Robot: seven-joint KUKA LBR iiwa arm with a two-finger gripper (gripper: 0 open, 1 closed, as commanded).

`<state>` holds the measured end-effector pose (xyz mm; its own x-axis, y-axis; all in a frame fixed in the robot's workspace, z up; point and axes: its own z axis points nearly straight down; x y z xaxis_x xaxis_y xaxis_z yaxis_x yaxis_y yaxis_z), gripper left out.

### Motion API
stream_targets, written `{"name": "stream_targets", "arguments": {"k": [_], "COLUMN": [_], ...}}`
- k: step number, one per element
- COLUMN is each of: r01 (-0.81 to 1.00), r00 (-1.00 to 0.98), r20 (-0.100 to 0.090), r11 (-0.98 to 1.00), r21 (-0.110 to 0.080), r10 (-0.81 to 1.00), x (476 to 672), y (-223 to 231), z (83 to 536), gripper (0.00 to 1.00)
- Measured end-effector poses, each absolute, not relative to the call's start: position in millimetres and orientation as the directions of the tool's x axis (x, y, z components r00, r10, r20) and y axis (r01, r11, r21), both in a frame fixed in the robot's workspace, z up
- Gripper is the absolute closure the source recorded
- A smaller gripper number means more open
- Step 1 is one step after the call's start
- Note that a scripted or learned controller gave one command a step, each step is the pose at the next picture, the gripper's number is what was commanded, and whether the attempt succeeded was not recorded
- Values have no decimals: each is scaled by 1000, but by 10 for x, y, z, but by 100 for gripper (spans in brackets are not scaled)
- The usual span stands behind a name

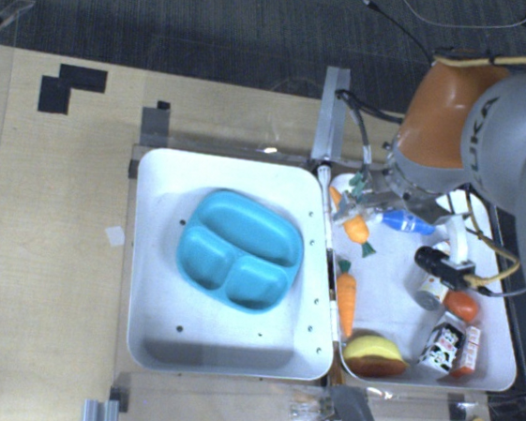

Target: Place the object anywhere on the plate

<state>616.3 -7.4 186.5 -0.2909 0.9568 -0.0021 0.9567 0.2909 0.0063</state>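
While the gripper (364,190) hangs over the right bin's (501,374) far-left corner, its finger state cannot be determined. Directly beneath lies a small orange carrot (357,229). Left of that bin, the blue plate (238,249) sits in the left bin (146,324).

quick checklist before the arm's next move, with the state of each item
1. Blue plate lies flat in the left bin, with three open compartments: ok.
2. Pincer is over the right bin, near its far left corner: ok.
3. Object visibly gripped: cannot tell, the wrist hides the tips.
4. Small orange piece lies just below the pincer, in reach: ok.
5. Carrot lies along the divider, apart from the pincer: ok.
6. Anything on the plate yet: not ok.
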Motion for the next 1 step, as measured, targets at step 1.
{"name": "stream_targets", "arguments": {"k": [1], "r01": [981], "r00": [-195], "r20": [-2], "r11": [195], "r21": [8], "r10": [981], "x": [6592], "y": [-488], "z": [2249], "gripper": [100]}}
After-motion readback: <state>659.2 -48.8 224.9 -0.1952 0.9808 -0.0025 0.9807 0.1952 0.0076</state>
